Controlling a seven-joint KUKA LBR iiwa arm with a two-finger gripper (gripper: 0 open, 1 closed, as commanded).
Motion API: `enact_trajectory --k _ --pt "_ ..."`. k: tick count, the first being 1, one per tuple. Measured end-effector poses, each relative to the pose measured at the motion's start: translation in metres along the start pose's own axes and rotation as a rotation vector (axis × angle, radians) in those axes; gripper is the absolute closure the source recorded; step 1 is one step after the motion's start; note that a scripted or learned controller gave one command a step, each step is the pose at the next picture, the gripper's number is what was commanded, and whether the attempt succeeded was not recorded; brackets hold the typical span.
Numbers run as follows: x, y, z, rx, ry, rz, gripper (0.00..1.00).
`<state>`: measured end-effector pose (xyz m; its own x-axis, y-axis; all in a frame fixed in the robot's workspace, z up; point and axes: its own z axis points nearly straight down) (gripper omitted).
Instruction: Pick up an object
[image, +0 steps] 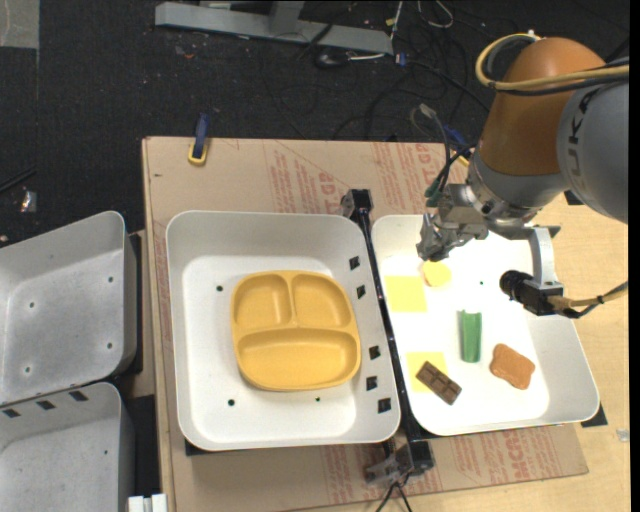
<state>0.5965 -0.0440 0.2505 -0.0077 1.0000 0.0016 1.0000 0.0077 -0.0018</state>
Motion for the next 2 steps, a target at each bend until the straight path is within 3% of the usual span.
enact_trajectory --k 2 --pt "0.106 -0.043 -0.004 0.000 0.001 -0.001 1.00"
